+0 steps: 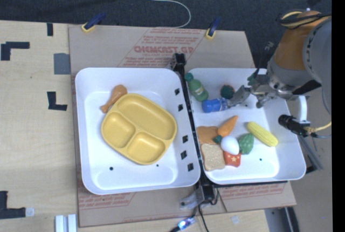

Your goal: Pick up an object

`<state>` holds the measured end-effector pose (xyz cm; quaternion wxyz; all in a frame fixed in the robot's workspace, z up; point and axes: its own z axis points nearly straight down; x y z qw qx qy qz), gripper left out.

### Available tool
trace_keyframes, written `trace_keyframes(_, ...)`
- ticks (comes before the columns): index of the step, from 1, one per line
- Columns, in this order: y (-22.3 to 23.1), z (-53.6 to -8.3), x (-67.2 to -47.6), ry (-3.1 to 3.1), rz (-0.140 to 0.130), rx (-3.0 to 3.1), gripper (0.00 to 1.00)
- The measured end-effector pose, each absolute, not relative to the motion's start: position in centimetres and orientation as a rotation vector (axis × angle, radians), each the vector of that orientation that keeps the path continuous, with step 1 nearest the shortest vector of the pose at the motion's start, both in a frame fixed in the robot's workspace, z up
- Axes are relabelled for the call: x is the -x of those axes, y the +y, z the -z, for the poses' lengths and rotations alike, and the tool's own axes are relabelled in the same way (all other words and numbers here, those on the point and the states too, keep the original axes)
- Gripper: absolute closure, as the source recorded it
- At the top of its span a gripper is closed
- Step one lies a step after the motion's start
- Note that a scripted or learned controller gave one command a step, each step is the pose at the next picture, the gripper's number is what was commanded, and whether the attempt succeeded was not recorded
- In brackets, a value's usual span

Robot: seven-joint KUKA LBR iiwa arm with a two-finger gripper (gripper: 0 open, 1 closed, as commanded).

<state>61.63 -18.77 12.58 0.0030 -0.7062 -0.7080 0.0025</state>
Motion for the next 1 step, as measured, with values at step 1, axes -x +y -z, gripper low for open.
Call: trace_keyframes(1,-18.64,-8.17,-61.58,-2.224,-0.005,2.217,0.0)
